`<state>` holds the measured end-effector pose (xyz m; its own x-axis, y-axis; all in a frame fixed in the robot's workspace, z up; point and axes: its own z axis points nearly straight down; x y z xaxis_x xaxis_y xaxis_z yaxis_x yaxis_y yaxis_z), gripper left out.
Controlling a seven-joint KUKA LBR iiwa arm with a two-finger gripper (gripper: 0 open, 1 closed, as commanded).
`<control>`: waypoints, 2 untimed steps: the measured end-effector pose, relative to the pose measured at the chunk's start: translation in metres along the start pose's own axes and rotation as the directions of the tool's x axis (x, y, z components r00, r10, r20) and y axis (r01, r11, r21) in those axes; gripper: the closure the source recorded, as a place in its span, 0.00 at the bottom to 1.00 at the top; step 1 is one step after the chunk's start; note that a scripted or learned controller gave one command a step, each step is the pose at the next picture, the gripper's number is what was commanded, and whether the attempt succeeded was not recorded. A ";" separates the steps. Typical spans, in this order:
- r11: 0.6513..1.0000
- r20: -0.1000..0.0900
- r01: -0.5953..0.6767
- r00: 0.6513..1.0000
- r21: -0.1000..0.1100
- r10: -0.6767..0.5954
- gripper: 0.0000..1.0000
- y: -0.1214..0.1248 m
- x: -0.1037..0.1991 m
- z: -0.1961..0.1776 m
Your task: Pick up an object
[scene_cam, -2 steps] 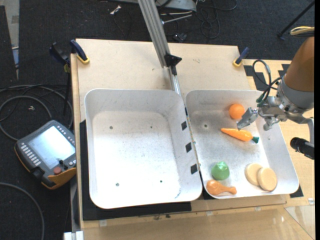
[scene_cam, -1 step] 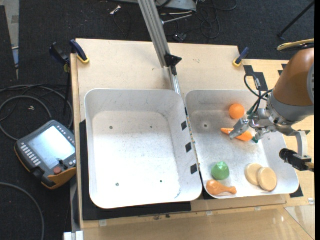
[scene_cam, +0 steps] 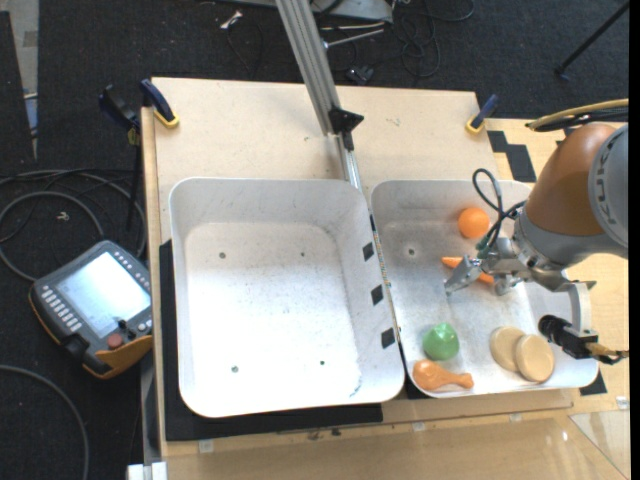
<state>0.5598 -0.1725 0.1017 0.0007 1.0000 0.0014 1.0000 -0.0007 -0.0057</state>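
Robotics lab: teach pendant [scene_cam: 95, 308], floor cables [scene_cam: 40, 218], clamped bench [scene_cam: 260, 133].

The arm [scene_cam: 585, 193] runs off the right edge of the frame, so its upper links are cut away. Its wrist covers part of the right bin's [scene_cam: 420, 203] far right wall. The gripper [scene_cam: 480, 273] sits over a thin orange piece [scene_cam: 455, 262] at centre right — most of that piece is hidden, and whether the metal touches it cannot be told. The orange ball [scene_cam: 473, 222] is partly crossed by a black cable [scene_cam: 487, 193].
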 end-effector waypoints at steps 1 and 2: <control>1.000 0.002 0.000 1.000 -0.008 0.000 1.00 0.002 -0.001 -0.014; 1.000 0.004 -0.001 1.000 -0.011 0.001 1.00 0.002 -0.006 -0.058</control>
<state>0.5621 -0.1790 0.1595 0.0015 1.0000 -0.0022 1.0000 -0.0015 0.0052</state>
